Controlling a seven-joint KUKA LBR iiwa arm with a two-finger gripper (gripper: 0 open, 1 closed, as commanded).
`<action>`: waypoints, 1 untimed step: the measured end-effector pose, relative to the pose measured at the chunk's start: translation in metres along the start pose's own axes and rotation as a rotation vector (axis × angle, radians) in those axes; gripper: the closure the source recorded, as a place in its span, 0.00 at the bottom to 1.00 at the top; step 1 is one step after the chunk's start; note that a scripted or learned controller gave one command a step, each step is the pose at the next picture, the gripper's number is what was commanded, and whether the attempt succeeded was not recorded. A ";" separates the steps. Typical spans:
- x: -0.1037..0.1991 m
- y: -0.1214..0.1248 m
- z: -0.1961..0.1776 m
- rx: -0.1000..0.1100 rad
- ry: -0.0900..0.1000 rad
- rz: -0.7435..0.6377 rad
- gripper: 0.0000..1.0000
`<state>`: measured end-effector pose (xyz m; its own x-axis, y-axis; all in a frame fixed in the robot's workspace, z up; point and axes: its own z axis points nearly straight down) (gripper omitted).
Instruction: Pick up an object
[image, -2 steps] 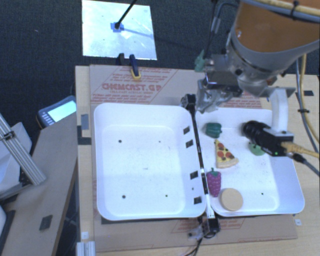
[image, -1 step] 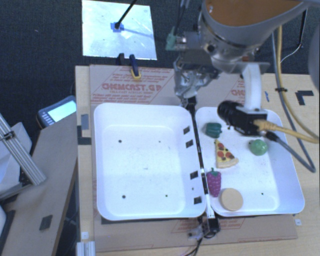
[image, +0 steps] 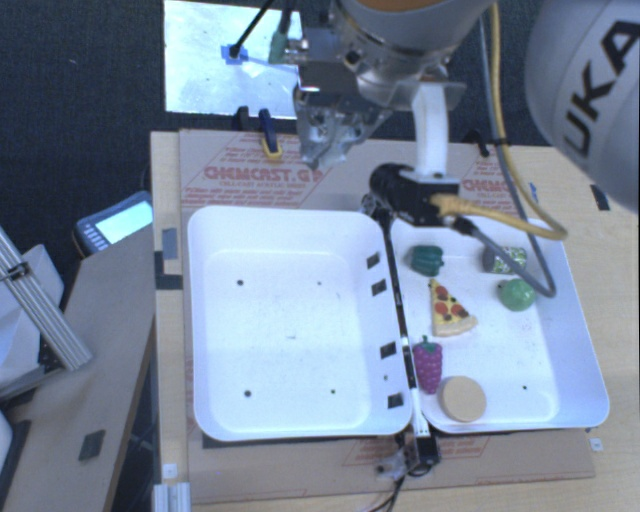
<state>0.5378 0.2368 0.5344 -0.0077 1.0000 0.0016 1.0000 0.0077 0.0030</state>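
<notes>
The arm (image: 590, 90) has a smooth grey shell with large dark "UK" lettering. An orange band (image: 400, 5) rings the wrist above a silver metal flange. A yellow cable (image: 500, 215) and a grey one trail from its black and white fittings.

The grey arm with its metal pincer (image: 322, 148) hangs above the far edge of the worktop (image: 170, 330), behind the two shallow white plastic bins. The left bin (image: 290, 330) and the right bin (image: 560, 350) touch along a shared rim. In the right bin lie a dark green toy pepper (image: 427, 259), a pizza-slice toy (image: 450, 310), a round green toy (image: 516, 294), a purple grape-cluster toy (image: 428, 364) and a tan round disc (image: 463, 399), the last two just beside each other.
</notes>
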 end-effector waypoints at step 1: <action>-0.002 -0.001 0.000 0.001 -0.001 0.002 0.00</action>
<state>0.5367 0.2344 0.5348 -0.0053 1.0000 0.0009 1.0000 0.0053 0.0016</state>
